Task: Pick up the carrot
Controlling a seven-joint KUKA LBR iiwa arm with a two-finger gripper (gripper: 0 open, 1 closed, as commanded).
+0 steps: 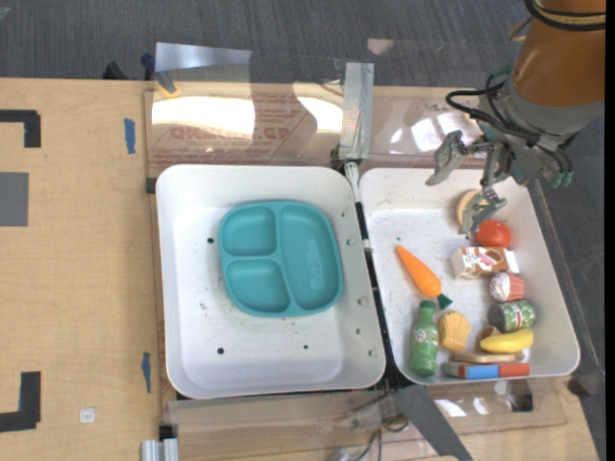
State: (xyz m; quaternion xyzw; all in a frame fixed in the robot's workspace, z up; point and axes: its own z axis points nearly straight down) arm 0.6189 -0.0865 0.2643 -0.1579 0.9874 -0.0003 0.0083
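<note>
The gripper (468, 179) hangs with fingers spread apart and nothing between them, above the far end of the right bin (553, 301). The carrot (419, 269) lies in that bin's left-centre, apart from the gripper, just beyond the green bottle (423, 338).

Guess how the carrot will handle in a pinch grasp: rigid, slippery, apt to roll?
The carrot looks like a moulded toy with a smooth orange surface, so probably rigid, light, and somewhat slippery. Its tapered, rounded body lies flat on the right bin floor, so a nudge would likely roll or pivot it. Pinching across the thicker end seems safer than at the narrow tip.
</note>
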